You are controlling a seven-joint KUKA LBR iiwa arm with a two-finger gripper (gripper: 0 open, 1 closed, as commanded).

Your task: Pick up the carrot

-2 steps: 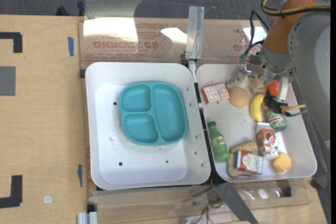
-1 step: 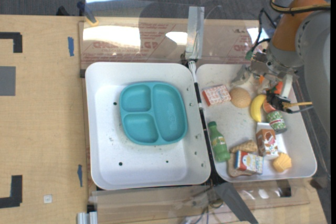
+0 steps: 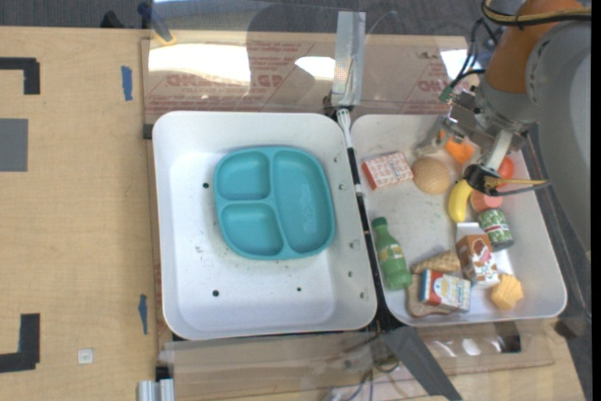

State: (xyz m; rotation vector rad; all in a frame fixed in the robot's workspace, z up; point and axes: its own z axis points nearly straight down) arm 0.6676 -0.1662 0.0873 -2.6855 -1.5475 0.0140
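Carrot [image 3: 460, 151]: a small orange piece in the right bin [image 3: 420, 225], toward the bin's far side and its right half. It is partly covered by the claw [image 3: 459, 132], which stands directly over it at the end of the grey arm [image 3: 563, 84] reaching in from the right. Whether the claw is wide, narrow or closed on the carrot cannot be told from this view.

Just left of the carrot lies a tan round item [image 3: 433, 175], and left of that a pink-and-white box [image 3: 388, 170]. A yellow banana [image 3: 459, 201] lies just in front of the carrot, with a red item [image 3: 490, 199] touching its right side. Nearer the front edge are a small green can [image 3: 495, 228], a printed carton [image 3: 478, 260], a second carton [image 3: 441, 292] lying flat, and a yellow-orange piece [image 3: 507, 293] near the front right corner. A green bottle [image 3: 389, 254] lies along the bin's left wall.

The left bin [image 3: 183, 239] holds a teal plate [image 3: 275, 202] with three compartments. Both bins sit side by side, walls touching, on the tan table [image 3: 66, 202].
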